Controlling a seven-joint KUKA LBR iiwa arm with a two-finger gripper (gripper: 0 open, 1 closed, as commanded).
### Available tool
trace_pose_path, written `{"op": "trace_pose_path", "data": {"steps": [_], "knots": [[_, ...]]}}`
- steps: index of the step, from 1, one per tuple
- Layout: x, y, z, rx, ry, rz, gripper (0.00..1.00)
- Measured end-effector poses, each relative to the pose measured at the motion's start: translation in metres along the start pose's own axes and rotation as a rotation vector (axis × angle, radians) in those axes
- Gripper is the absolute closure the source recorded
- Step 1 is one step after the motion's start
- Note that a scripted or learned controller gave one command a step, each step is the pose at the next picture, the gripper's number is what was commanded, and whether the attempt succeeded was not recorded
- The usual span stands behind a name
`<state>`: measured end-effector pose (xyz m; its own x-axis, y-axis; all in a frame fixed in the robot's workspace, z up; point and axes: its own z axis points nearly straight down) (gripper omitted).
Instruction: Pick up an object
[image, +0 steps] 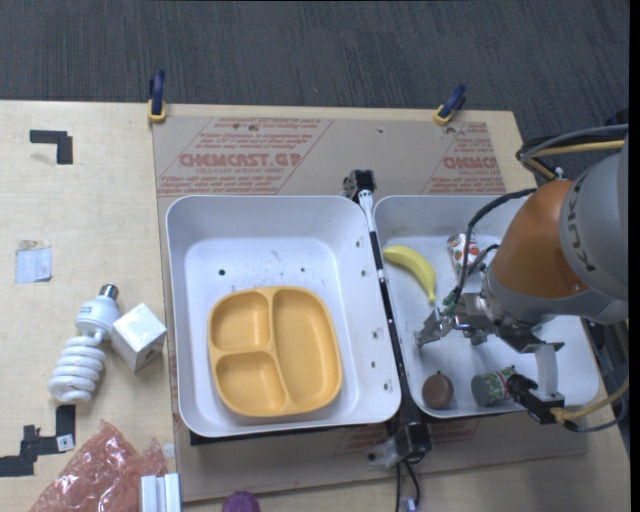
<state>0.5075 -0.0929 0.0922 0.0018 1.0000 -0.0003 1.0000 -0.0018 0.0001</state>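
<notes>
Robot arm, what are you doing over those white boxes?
The arm reaches in from the right over the right bin. Its gripper hangs low in the bin, between a banana and a small brown ball. A small green thing lies near the ball. Nothing shows in the gripper yet. The left bin holds a yellow tray.

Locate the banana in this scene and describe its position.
The banana lies in the right-hand bin, near its upper left corner beside the divider between the bins, up and to the left of the hand.
</notes>
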Motion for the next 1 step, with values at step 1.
{"op": "trace_pose_path", "data": {"steps": [1], "knots": [[-0.0006, 0.0012, -0.0099, -0.002, 0.0, 0.001, 1.0]]}}
